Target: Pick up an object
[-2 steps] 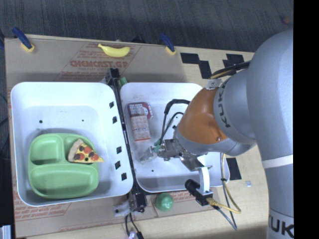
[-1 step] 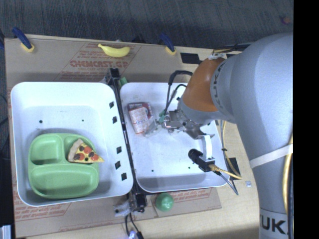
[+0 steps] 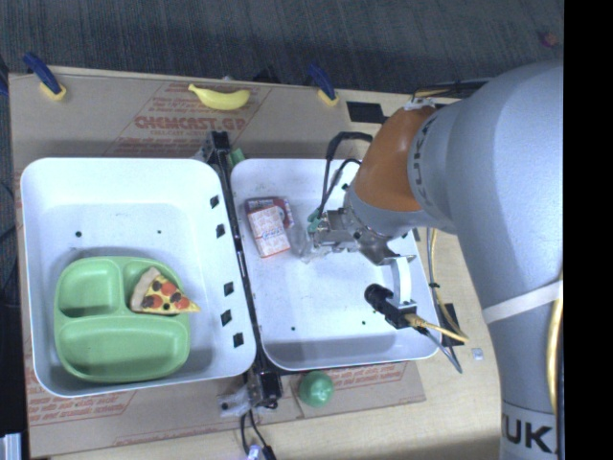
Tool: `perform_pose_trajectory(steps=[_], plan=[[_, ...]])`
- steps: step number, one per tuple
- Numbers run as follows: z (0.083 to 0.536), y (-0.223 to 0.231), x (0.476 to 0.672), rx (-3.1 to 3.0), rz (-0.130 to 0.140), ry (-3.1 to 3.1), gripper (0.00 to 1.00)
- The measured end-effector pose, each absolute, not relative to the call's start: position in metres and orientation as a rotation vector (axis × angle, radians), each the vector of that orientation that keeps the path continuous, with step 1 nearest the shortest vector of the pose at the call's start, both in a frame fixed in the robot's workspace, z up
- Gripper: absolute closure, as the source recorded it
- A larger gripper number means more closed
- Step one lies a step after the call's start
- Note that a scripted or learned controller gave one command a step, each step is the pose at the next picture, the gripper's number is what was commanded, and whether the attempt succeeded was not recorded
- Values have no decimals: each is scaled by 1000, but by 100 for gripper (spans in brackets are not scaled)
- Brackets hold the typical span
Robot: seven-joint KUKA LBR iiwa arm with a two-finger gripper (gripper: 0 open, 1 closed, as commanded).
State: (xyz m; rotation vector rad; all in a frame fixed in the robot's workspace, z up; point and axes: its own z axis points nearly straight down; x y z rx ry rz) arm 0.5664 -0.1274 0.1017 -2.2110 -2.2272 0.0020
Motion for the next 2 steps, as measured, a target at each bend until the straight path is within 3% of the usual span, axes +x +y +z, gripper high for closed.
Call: perform_pose_trajectory(steps=[1,2], plan=[[194,-195,529,-2219,1,-2227,100],[213,-181,480,-2217,2,-2225,100]])
